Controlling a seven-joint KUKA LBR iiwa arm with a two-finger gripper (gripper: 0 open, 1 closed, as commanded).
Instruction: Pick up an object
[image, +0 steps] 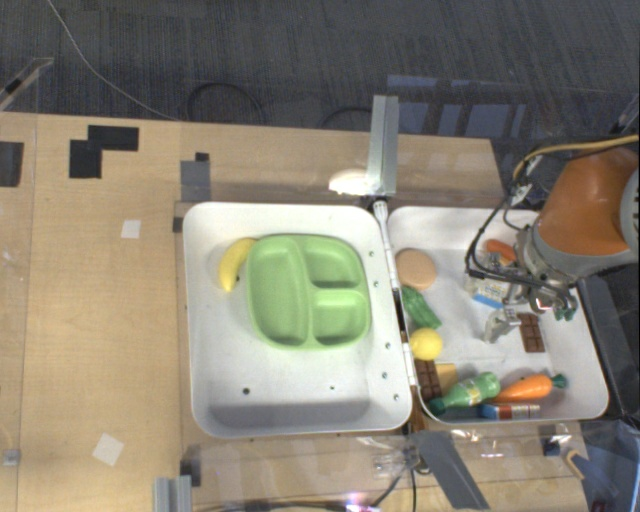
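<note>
Orange plastic carrot (523, 387), the likeliest thing to be picked, lies along the near wall of the right-hand shallow white bin (590, 395), at about five o'clock in that bin, just beside a green toy bottle (470, 391) and a thin blue-and-red marker (505, 409). Farther in, a yellow plastic lemon (427, 345) sits at the bin's nine o'clock edge with a green leafy toy vegetable (420, 308) above it and a round tan bun (416, 268) at eleven o'clock. The claw (500, 326) hangs over the bin's middle, near a brown chocolate-bar toy (531, 331) at its three o'clock; nothing shows between its fingers, and whether they are spread or pressed together cannot be told. I judge the step to be the approach, with no grasp yet made. The next move calls for settling on one item, lining up above it and descending squarely. Across the worktop (90, 330), the left-hand white bin (290, 410) carries a green divided plastic tray (305, 290) and a yellow banana (234, 262).
</note>
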